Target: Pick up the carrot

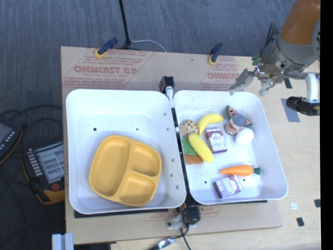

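Carrot (237, 170) lies flat in the right bin (270, 139), toward that bin's 5 o'clock corner, its orange body running roughly 9-to-3 with the small green top at the 3 o'clock end. Nothing touches it from above. Just at its 7 o'clock sits a small purple carton (227, 186), close beside but apart from it.

At the bin's middle stands a second purple carton (216, 140), with a corn cob (200, 147) at its 9 o'clock, tilted. A banana (209, 122) curves at the carton's 12 o'clock, and a cookie (187, 126) rests at the bin's left wall. Under the cob a green and orange piece is mostly covered, so what it is cannot be told. A white egg (244, 136) lies at the carton's 3 o'clock; the small cluster just above it is a jumble of grey, red and dark shapes too small to name.

The left bin (83, 108) holds a yellow divided tray (126, 169).

The gripper (253, 84) hangs at the right bin's 1 o'clock corner, over its rim and well apart from the carrot. Its two fingers are spread wide, with nothing between them. The arm (301, 20) above is cut off by the top and right edges.
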You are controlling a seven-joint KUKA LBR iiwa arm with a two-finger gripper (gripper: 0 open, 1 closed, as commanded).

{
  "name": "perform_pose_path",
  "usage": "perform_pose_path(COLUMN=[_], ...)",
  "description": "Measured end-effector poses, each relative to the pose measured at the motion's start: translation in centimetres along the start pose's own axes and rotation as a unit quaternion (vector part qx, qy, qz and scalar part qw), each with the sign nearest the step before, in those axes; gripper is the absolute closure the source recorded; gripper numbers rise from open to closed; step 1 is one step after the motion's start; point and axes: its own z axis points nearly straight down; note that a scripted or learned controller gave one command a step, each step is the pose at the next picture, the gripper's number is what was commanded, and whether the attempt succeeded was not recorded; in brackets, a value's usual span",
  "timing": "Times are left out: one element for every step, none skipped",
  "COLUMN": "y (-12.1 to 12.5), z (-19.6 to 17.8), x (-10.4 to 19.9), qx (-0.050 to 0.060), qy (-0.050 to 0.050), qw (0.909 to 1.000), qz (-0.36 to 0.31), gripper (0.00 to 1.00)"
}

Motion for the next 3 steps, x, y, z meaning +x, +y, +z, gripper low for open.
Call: perform_pose_path(y=[-7.4, -13.4, -15.7], z=[8.8, 17.3, 17.6], x=[-0.3, -1.4, -2.3], qx=[0.005, 0.0, -0.012], qy=[0.001, 0.002, -0.006], qw=[0.9991, 0.995, 0.9704], qz=[0.043, -0.099, -0.241], gripper=[0.0, 0.0, 0.0])
